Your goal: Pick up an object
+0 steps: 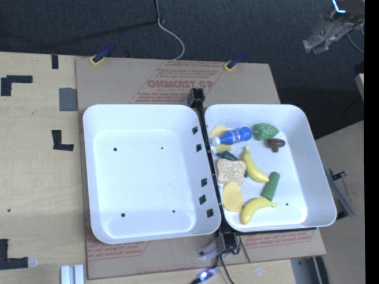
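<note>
The right bin [308, 158] holds several toy foods. A blue bottle [233, 136] lies near its left wall, with a green leafy piece [266, 131] and a small brown piece [275, 143] beside it. Below them sit a slice of bread [231, 171], a banana [253, 166], a green cucumber [270, 185], a yellow oval piece [233, 196] and a second banana [255, 208]. My gripper [323, 38] hangs at the top right corner, high above the dark floor and well away from the bin.
The left bin [142, 170] adjoins the right one along a black clip strip [204, 158]. Both rest on a cardboard sheet [172, 81] on a wooden bench. A white cable [169, 28] runs across the dark floor behind.
</note>
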`<state>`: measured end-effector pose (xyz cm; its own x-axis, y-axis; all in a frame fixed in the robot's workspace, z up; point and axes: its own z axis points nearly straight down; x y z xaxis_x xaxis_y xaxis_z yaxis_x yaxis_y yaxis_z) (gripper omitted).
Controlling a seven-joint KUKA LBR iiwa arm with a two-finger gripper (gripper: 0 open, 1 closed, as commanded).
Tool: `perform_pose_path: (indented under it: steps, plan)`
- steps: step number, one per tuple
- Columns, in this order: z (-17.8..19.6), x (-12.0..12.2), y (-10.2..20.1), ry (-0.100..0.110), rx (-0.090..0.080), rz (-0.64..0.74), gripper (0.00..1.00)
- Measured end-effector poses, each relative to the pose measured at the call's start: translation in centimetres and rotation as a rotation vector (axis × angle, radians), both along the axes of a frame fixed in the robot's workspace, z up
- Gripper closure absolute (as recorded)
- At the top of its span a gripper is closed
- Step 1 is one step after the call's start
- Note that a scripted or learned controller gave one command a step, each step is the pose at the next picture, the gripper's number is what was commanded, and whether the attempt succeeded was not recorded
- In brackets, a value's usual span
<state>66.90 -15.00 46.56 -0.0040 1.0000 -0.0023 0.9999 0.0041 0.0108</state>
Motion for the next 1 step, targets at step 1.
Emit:
perform_pose_path:
  steps: [1]
  plan:
    - [7.47, -0.04, 0.31, 0.002, 0.000, -0.001, 1.00]
